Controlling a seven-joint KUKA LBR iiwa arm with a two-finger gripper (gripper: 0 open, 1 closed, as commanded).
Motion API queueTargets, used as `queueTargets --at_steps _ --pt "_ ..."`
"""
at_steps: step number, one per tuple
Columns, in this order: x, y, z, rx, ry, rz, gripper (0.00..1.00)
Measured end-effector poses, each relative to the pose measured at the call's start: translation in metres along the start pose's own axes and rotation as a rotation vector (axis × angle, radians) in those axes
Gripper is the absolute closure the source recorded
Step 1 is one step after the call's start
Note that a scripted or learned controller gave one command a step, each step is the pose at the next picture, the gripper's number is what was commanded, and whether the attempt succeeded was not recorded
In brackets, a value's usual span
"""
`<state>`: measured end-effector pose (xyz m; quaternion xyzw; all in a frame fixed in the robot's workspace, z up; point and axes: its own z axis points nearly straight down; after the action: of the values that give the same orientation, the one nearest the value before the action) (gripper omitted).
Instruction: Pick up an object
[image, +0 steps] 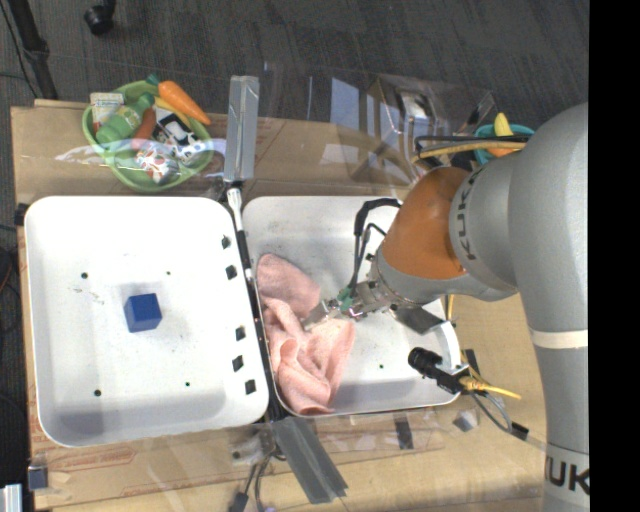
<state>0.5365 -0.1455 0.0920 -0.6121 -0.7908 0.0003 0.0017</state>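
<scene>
- Camera view, looking down at a slant on a brown wooden counter (330, 150) that carries two shallow white plastic bins side by side.
- The left white bin (60, 330) holds a small blue cube (143, 311), sitting left of the bin's middle, well apart from the walls.
- The right white bin (300, 225) holds a crumpled pink cloth (305, 345); the cloth lies along the bin's left side and reaches toward its near wall.
- The grey arm with an orange band (430, 240) reaches in from the right over the right bin; its tool (325, 312) sits at the pink cloth's right edge, near the cloth's upper part; whether the tool is open or closed cannot be told, nor whether it grips the cloth.
- A green bowl (130, 175) stands on the counter beyond the left bin; it is heaped with small toys, among them an orange carrot shape (180, 98).
</scene>
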Motion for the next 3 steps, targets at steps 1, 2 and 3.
queueTargets --at_steps 1,2,3 --pt "0.000 0.001 -0.010 0.000 0.000 -0.005 1.00" --pt "0.000 0.001 -0.010 0.000 0.000 -0.005 0.00" --pt "0.003 0.043 0.000 0.000 -0.001 0.060 0.00"
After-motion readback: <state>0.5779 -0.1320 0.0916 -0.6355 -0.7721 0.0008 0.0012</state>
